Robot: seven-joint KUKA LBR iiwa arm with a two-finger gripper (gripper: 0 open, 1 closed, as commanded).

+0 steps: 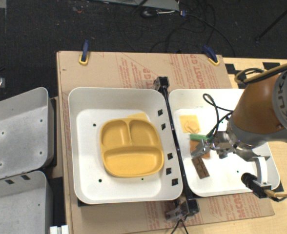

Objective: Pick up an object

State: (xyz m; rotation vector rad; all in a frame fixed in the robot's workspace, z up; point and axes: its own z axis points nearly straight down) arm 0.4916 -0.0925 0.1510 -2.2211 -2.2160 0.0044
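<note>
Claw [202, 150] low, arm [260, 111] bent over

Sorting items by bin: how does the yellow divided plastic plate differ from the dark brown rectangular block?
The yellow divided plastic plate fills much of the left bin; the dark brown rectangular block is small and slim, in the right bin. The plate has compartments; the block is plain. Both lie flat.

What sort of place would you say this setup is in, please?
Probably a robotics lab test bench: a grey arm with an orange band reaches over two shallow white bins clamped to a brown cardboard-covered board, with loose black cables on dark carpet behind.
</note>
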